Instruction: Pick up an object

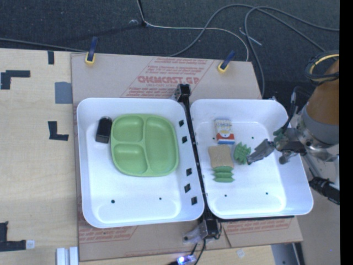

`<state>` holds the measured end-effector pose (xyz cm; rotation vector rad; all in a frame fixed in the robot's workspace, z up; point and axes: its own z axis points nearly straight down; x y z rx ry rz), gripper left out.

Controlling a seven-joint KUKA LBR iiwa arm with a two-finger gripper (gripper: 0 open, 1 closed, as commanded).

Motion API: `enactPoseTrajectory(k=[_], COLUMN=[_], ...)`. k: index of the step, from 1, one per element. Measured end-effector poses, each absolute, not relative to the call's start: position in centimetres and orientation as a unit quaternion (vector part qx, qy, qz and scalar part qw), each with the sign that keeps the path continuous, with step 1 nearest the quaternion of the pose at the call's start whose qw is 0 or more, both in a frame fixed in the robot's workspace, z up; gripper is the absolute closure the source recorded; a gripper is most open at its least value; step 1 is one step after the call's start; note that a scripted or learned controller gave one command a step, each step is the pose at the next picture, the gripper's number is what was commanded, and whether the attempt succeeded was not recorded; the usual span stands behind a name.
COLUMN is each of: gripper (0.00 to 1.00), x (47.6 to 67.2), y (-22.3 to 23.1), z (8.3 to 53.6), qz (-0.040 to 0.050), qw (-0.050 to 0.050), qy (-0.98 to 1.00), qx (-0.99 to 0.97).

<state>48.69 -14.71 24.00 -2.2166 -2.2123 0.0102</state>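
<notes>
In the right bin (287, 200) lie a small white box with blue and red print (223, 131), a tan block (220, 157), a green ridged piece (223, 175) just below the block, and a green leafy piece (241, 152). My gripper (271, 155) hangs low over the right half of this bin, open, with nothing between its fingers. Its left finger (258, 153) reaches toward the green leafy piece and ends right beside it. The grey arm with its orange band (324, 105) comes in from the right.
The left bin (88, 192) holds a green divided plate (145, 144) and a small black object (103, 130) at the plate's left. A row of black clips (190, 170) runs along the seam between the bins. Cables (220, 18) lie behind the bench.
</notes>
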Motion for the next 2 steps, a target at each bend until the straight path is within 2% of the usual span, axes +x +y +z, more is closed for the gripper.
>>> enactPoseTrajectory(k=[1, 2], gripper=[0.00, 0.00], x=[48.9, 48.8], y=[-14.7, -14.0], z=[24.5, 18.2], qz=[0.0005, 0.0023], qw=[0.001, 0.003], qy=[-0.708, -0.707], qx=[-0.707, -0.707])
